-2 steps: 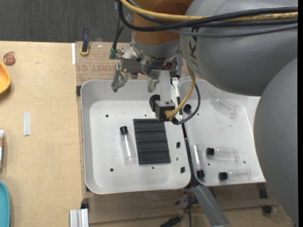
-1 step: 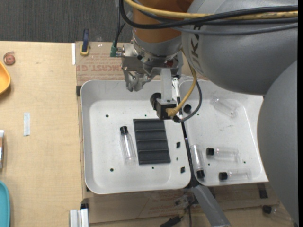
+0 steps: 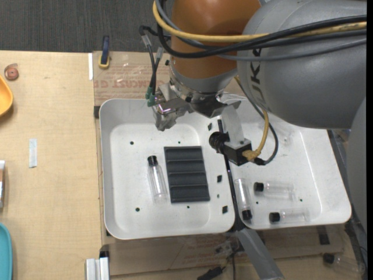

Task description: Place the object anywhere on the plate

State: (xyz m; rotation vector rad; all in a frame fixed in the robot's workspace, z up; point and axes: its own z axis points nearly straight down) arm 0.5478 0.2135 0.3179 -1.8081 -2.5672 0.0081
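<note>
Wooden bench (image 3: 52,174) across the frame's left, bearing two white bins: left bin (image 3: 116,214) at centre, right bin (image 3: 326,174) beside it.

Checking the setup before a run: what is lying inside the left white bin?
Inside the left white bin lie a black ribbed rectangular plate and a clear plastic vial with a black cap beside it. The arm covers the bin's far edge.

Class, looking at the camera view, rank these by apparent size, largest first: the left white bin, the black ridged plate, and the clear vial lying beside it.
1. Left white bin
2. Black ridged plate, lying inside that bin
3. Clear vial, slimmer and shorter than the plate
</note>
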